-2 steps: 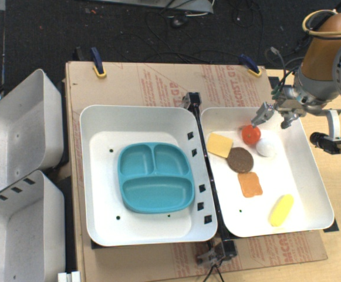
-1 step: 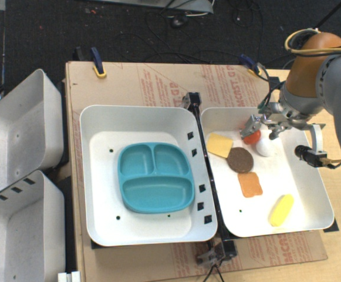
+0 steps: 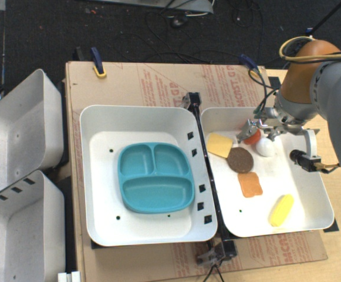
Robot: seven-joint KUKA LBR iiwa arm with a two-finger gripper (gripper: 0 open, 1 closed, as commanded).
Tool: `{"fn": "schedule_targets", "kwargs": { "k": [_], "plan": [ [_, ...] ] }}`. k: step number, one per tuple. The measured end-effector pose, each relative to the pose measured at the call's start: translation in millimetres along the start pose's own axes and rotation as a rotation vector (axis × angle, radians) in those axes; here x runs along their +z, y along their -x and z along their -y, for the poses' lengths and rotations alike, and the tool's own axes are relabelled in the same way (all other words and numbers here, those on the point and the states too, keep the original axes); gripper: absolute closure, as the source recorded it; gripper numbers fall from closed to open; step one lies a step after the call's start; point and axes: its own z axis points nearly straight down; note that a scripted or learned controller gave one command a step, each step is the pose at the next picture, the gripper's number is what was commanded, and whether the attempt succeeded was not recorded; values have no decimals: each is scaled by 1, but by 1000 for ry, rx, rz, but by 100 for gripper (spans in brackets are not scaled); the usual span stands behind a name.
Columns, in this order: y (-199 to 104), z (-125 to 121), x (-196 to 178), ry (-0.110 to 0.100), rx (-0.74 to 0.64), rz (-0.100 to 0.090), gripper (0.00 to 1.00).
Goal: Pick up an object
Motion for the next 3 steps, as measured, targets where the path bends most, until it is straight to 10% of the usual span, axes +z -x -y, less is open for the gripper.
{"fn": "schedule_targets", "kwargs": {
  "k": [1, 3],
  "plan": [
    [0, 1, -11, -5, -1, -1, 100],
    [7, 7, -123, 9, 2, 2, 100]
  ]
}}
